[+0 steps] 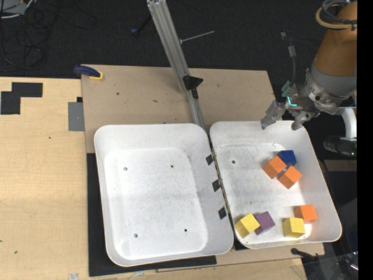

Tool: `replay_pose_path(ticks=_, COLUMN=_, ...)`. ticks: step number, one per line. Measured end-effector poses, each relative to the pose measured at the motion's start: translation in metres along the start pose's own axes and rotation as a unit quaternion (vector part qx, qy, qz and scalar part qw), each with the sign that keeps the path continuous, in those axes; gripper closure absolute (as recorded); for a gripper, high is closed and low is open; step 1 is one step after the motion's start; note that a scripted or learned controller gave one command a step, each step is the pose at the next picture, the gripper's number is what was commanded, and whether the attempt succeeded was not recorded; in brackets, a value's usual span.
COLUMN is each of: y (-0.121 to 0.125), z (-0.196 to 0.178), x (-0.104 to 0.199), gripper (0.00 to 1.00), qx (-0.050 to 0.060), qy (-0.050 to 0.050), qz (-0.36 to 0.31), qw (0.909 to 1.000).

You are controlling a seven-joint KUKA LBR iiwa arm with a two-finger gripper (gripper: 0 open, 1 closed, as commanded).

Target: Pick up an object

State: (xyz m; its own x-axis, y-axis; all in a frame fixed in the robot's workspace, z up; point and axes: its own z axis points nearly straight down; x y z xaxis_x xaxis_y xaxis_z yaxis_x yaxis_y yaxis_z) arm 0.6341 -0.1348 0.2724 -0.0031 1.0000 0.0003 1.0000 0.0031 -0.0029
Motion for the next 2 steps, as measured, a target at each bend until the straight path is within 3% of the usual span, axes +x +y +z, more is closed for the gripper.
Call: replay_pose_path(ticks=2, y=0.003, z=0.092, x=-0.008, gripper=0.00, qx=0.002, qy=0.000, qz=0.002, qw=1.0000)
